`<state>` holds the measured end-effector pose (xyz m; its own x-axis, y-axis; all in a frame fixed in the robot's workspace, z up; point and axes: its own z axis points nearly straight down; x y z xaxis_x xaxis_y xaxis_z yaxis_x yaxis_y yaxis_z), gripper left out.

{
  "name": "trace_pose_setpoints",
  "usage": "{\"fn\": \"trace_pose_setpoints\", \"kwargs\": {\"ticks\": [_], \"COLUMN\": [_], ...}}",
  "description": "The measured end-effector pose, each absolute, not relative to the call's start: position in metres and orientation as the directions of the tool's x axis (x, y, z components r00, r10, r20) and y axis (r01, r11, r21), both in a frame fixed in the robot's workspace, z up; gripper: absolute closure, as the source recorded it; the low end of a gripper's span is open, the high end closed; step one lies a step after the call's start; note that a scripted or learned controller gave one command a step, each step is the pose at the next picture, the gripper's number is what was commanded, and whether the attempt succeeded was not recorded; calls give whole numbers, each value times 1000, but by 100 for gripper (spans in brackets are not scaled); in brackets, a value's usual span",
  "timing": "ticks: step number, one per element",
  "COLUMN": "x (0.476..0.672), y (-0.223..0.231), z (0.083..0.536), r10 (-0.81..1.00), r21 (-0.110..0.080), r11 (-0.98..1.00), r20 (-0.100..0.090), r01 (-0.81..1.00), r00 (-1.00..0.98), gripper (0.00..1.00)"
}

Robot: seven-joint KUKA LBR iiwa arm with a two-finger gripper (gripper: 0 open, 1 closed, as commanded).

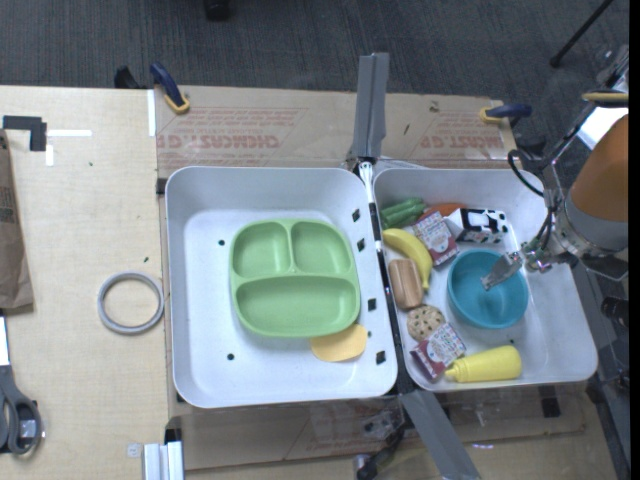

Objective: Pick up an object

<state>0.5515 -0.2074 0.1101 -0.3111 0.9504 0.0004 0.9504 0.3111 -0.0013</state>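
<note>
Left bin point(190, 268): green divided plate point(295, 278), yellow chip point(339, 345). Right bin point(560, 353): blue bowl point(488, 290), banana point(410, 251), cookie point(425, 321), yellow bottle point(485, 364). Pincer point(500, 273) hangs over the bowl; whether open or closed cannot be told.

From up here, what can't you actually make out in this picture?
- Gripper, over the blue bowl: too small and blurred to tell its state.
- Yellow disc: partly hidden under the green tray.
- Snack packets: print too small to read.
- Arm: cut off by the right edge.
- Scissors: cut off by the left edge.
</note>
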Motion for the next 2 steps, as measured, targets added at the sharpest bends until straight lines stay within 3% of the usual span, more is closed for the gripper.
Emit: {"fn": "trace_pose_setpoints", "kwargs": {"ticks": [1,2], "x": [623,622], "y": [-172,-173], "z": [92,101], "r10": [866,866], "r21": [-1,-6], "r11": [501,500], "r20": [-2,0], "r01": [866,866], "r00": [-501,-500], "gripper": [0,100]}}
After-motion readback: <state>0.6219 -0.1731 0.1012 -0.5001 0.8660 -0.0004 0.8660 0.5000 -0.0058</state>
